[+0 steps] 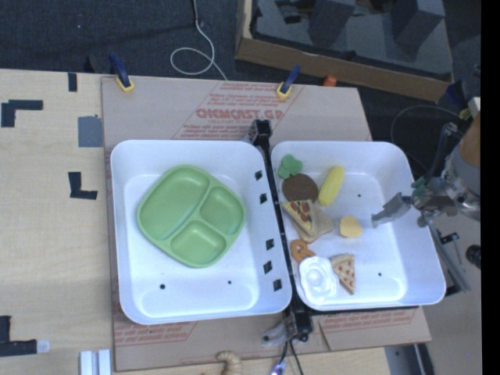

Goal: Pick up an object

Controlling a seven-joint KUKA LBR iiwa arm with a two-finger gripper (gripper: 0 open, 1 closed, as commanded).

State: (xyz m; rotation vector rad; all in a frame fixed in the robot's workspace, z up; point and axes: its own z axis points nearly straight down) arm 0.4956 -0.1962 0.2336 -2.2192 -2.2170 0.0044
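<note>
From above, the pincer (391, 207) hangs over the right bin (391, 156), near its right wall; whether it is released or clenched cannot be told. The toy food sits well apart from it along the left side: a corn cob (331, 184), a yellow lump (351, 226), a pizza slice (344, 272). The corn cob looks light, stiff and smooth, likely slippery; gripping across its narrow middle seems safest. The left bin (125, 201) holds a green plate (191, 216).

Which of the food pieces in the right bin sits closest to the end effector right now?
The small yellow chunk, lying alone mid-bin. It is nearer the end effector than the corn cob above it or the pizza slice below.
</note>
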